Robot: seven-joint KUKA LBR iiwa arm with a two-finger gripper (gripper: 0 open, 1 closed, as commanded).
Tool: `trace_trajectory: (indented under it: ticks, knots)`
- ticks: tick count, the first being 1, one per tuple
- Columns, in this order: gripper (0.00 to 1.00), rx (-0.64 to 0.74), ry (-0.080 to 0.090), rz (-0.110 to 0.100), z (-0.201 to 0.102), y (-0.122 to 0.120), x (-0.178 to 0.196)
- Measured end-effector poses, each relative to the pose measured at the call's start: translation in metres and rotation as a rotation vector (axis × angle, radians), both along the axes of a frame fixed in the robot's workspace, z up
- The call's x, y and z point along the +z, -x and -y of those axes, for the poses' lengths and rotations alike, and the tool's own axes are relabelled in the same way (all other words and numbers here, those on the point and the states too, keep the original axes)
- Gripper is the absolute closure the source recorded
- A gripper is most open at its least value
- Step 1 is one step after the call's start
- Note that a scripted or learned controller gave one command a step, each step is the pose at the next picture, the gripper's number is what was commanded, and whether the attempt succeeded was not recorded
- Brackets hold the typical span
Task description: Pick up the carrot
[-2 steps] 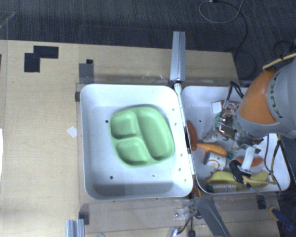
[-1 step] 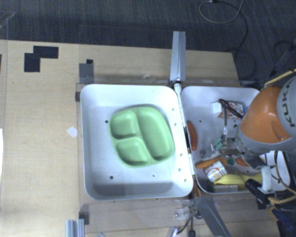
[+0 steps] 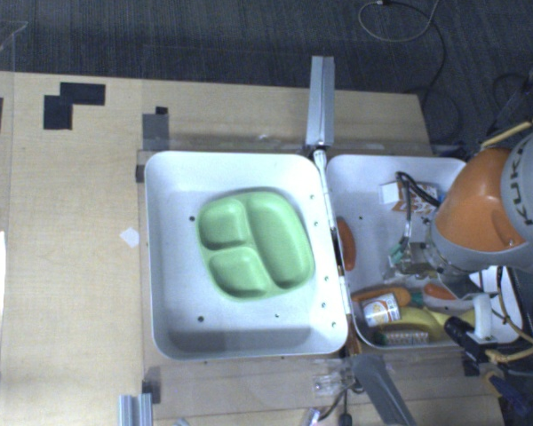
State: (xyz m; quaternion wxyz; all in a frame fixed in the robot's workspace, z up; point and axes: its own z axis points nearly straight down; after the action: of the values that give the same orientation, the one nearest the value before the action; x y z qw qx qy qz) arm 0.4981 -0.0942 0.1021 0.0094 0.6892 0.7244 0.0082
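Risk: gripper point(image 3: 412, 257), finger state cannot tell, hangs mid right bin point(image 3: 373, 177); carrot point(image 3: 345, 242) hugs left wall, so wall may block grasp.

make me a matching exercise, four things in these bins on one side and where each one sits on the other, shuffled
Things:
1. green three-compartment plastic tray
2. long orange carrot
3. small can with orange label
4. yellow banana

Places:
A. lying along the right bin's left wall
B. in the middle of the left bin
C. near the right bin's front wall, under the arm
D. front left part of the right bin, just left of the yellow fruit

Pairs: 1-B, 2-A, 3-D, 4-C
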Motion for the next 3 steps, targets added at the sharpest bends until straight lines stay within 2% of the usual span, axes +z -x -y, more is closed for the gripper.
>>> trace_trajectory:
  ticks: [1,2,3]
  knots:
    - [1.0,0.395,0.006,-0.008,0.029,-0.003,-0.011]
    - [1.0,0.66,0.017,-0.01,0.021,-0.027,-0.011]
    - [1.0,0.982,0.025,-0.01,0.107,-0.013,-0.011]
